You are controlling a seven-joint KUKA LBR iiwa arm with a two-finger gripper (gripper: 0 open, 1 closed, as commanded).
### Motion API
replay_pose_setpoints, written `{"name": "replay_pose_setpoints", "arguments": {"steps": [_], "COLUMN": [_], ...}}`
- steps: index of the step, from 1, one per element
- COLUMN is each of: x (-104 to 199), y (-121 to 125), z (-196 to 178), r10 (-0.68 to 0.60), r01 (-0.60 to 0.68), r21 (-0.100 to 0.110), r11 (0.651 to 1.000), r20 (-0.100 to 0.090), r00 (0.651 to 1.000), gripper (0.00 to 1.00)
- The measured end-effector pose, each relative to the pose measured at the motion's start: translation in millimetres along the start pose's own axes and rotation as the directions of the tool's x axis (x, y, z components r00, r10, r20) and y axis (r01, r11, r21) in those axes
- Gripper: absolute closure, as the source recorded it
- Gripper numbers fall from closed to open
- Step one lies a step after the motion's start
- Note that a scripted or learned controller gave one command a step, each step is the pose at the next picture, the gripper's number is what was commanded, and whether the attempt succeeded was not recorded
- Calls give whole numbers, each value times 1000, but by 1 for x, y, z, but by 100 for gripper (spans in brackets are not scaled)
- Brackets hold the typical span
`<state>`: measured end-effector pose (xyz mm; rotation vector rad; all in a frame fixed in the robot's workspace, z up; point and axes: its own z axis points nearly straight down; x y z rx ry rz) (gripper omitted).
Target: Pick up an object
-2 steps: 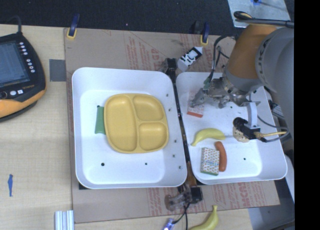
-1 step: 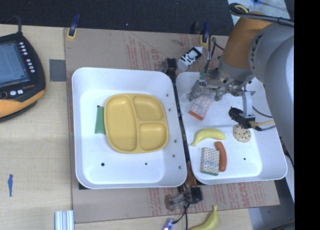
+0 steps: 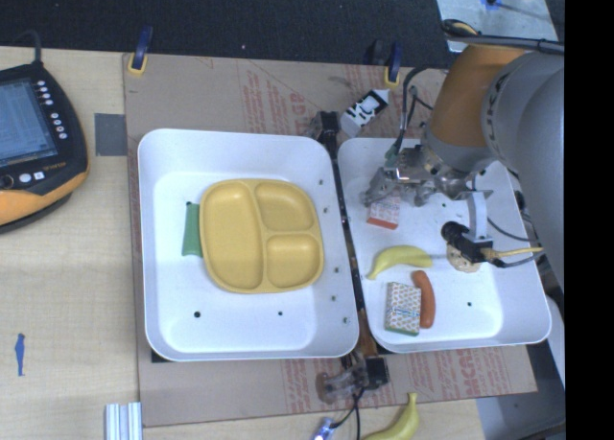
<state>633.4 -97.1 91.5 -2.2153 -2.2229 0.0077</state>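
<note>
My gripper (image 3: pixel 395 187) hangs low over the far left part of the right bin (image 3: pixel 513 318). Just below it in the picture lies a small white and red packet (image 3: pixel 384 216), close to the gripper, though contact is unclear. Nearer the front of this bin are a yellow banana (image 3: pixel 401 258), an orange-red sausage (image 3: pixel 425 297) and a small patterned box (image 3: pixel 403 309). The grey arm with its orange band (image 3: pixel 470 93) comes in from the upper right.
The left bin (image 3: pixel 168 309) holds a yellow divided plate (image 3: pixel 261 234) with a green piece (image 3: pixel 191 230) sticking out from under its left edge. A teach pendant (image 3: pixel 34 141) lies at the far left. A second banana (image 3: pixel 398 419) rests outside the bins at the front.
</note>
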Motion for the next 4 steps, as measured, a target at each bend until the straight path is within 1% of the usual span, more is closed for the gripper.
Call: {"name": "replay_pose_setpoints", "arguments": {"steps": [1, 2, 3, 4], "x": [-15, -25, -10, -11], "y": [23, 23, -5, -6], "z": [-1, -1, 0, -10], "r10": [0, 1, 0, -2], "r01": [0, -1, 0, 2], "r21": [-3, -5, 0, 2], "r11": [1000, 1000, 1000, 1000], "r20": [-2, -1, 0, 1], "r00": [1000, 1000, 1000, 1000], "gripper": [0, 0, 0, 100]}}
